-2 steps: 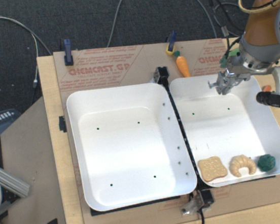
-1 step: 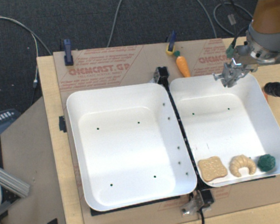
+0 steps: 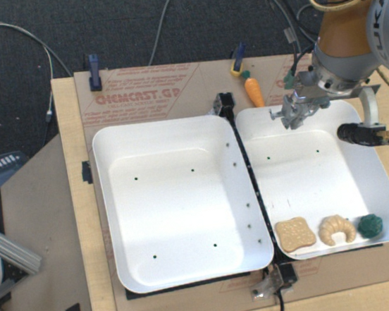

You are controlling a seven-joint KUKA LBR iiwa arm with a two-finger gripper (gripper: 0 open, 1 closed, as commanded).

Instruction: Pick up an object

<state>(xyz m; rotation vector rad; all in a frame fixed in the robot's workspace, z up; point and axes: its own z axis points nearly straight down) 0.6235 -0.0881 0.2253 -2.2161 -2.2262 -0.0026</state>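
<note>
**Operator:** Report the position of the claw and of the pickable items relative to it.

**Technician:** The grey metal two-finger gripper [image 3: 294,115] hangs over the far edge of the right-hand shallow white plastic bin [image 3: 328,169], below the arm's orange band. Whether it is open or closed cannot be determined from this angle; nothing is visible held in it. Three items lie in a row along the near edge of that same bin, well apart from the gripper: a tan square cracker-shaped piece [image 3: 294,233] on the left, a pale beige croissant-shaped piece [image 3: 337,229] in the middle, and a dark green rounded lump [image 3: 370,225] on the right. The croissant-shaped piece sits just beside the green lump; the cracker-shaped piece is near it with a small gap.

**Operator:** Anything closer to the gripper?

**Technician:** An orange carrot-shaped toy with a green tip [image 3: 253,91] lies on the brown cardboard sheet [image 3: 144,94] outside the bins, just beyond the far left corner of the right bin, and to the left of the gripper.

**Operator:** State of the second container?

**Technician:** The left-hand shallow white plastic bin [image 3: 176,203] sits beside the right one, their inner rims touching along a black divider strip [image 3: 245,173]. Only small dark dots mark its floor.
</note>
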